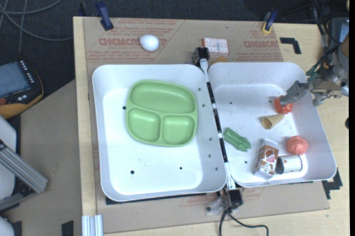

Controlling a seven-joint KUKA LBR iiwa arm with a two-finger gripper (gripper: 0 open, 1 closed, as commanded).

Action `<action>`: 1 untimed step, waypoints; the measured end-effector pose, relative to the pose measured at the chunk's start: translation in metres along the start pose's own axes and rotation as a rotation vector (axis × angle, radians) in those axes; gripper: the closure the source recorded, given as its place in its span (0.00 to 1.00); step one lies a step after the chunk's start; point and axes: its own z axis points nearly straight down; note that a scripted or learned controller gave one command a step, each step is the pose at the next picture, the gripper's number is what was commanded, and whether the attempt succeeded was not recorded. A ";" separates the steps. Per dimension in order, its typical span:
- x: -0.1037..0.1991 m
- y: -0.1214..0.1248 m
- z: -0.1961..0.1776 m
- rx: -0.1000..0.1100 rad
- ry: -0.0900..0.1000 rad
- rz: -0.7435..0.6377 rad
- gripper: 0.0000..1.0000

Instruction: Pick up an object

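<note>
My gripper (288, 97) reaches in from the right edge and hangs low over the upper right part of the right bin (249, 77). Its tip is right over a small red object (284, 108), touching or nearly touching it. Just below lies a tan cone (272, 121). Further down the bin are a red-orange ball (297, 144), a brown and white carton (267, 161) and a white cup on its side (292, 164). A green pickle-shaped piece (237, 139) lies near the bin's left wall.
The left bin (111, 163) holds a green divided plate (162, 113). On the cardboard behind the bins sit a white egg (148, 42) and a small pink and white box (216, 45). Clamps stand at the back corners.
</note>
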 end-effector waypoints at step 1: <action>0.041 -0.058 0.078 0.002 0.001 0.000 0.00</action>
